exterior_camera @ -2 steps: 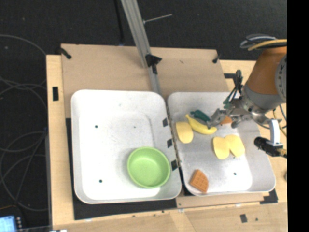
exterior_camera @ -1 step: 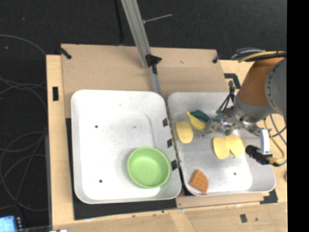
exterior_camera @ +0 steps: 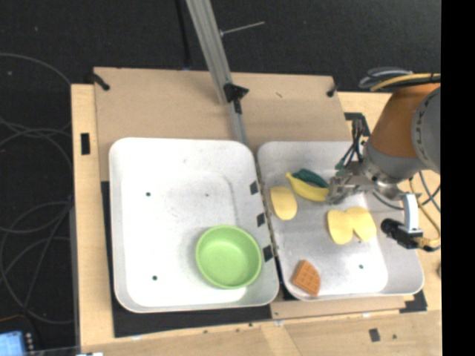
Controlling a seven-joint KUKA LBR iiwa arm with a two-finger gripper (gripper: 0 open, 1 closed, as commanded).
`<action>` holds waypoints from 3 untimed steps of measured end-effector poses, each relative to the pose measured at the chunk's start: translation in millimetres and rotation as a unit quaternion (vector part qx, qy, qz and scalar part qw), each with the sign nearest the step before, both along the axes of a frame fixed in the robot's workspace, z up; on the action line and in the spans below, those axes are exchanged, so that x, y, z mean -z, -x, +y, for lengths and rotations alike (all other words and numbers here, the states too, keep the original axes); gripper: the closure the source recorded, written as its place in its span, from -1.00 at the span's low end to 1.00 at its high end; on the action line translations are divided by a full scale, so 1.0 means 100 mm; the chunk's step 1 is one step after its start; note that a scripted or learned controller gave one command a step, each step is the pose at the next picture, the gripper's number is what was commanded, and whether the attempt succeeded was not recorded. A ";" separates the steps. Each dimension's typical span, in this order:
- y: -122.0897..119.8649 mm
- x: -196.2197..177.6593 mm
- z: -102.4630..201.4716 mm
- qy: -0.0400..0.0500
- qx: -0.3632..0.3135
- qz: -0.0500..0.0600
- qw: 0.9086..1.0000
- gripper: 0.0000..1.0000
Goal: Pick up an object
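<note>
Reaching in from the right, the gripper [exterior_camera: 340, 190] hangs low over the right bin [exterior_camera: 401, 277], just beside the banana [exterior_camera: 308, 189] and the dark green object [exterior_camera: 309, 176]. Whether it clamps anything I cannot tell. A green bowl [exterior_camera: 228, 256] sits in the left bin [exterior_camera: 137, 169].

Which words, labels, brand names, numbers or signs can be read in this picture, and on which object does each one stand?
None: no readable text stands on any object here.
The green bowl, the banana, the waffle piece, and both white bins carry no print.
The arm's orange band shows no legible marking.
</note>
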State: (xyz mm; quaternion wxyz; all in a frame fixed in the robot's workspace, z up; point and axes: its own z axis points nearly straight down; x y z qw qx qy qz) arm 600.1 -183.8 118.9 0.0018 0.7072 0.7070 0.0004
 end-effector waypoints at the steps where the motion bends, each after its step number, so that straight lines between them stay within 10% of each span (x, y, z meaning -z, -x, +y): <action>1: -0.03 -0.64 -0.04 0.000 -0.001 -0.002 1.000 1.00; 2: -0.05 -1.18 -0.06 0.000 -0.002 -0.002 1.000 1.00; 3: -0.05 -0.88 -0.08 0.001 0.000 0.002 1.000 1.00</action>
